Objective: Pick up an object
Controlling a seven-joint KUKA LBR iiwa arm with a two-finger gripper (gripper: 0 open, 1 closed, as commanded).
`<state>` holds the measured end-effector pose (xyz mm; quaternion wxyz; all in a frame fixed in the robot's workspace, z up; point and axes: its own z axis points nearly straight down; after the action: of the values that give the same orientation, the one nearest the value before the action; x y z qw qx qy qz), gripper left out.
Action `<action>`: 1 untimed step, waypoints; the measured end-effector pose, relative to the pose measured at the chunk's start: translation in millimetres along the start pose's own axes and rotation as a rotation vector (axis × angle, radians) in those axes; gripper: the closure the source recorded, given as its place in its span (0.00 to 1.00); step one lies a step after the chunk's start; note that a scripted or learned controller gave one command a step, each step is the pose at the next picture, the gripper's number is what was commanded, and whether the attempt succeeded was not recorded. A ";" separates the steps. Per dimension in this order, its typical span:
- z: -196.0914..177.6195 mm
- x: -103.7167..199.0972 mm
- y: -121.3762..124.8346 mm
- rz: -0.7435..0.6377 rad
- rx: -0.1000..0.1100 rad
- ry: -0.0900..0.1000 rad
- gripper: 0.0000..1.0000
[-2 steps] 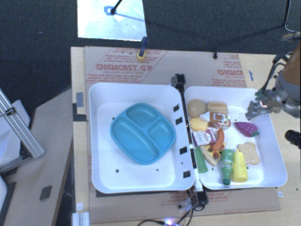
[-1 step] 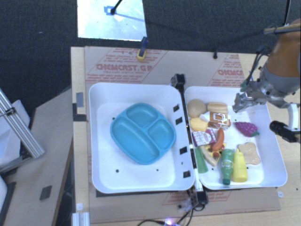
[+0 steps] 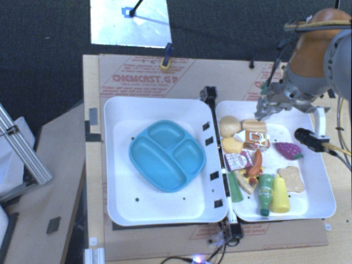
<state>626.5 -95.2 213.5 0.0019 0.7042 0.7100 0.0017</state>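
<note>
My gripper [image 3: 263, 112] hangs over the far end of the right bin [image 3: 328, 194], just above a small orange and white carton [image 3: 255, 136]. Nothing shows in its grasp. Toy food lies crowded in that bin. A tan bread roll [image 3: 230, 126] and a yellow piece [image 3: 232, 145] sit left of the carton. A purple bunch of grapes [image 3: 287, 149] lies to the right. Nearer the front are a pink packet [image 3: 237, 160], a sausage [image 3: 254, 164], a green bottle [image 3: 265, 192], a yellow bottle [image 3: 280, 194] and a slice of toast [image 3: 290, 179].
The left bin [image 3: 118, 202] holds a blue divided plate [image 3: 166, 154]. A black hinge strip [image 3: 215, 147] runs between the bins. A green stick [image 3: 234, 185] lies along the right bin's left wall. A shiny sheet [image 3: 130, 14] lies behind the bench.
</note>
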 end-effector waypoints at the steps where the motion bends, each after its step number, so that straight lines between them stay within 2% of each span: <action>1: -10.4 14.9 28.9 0.002 0.000 0.000 1.00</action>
<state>655.2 -80.1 224.0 0.0016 0.7049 0.7093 0.0018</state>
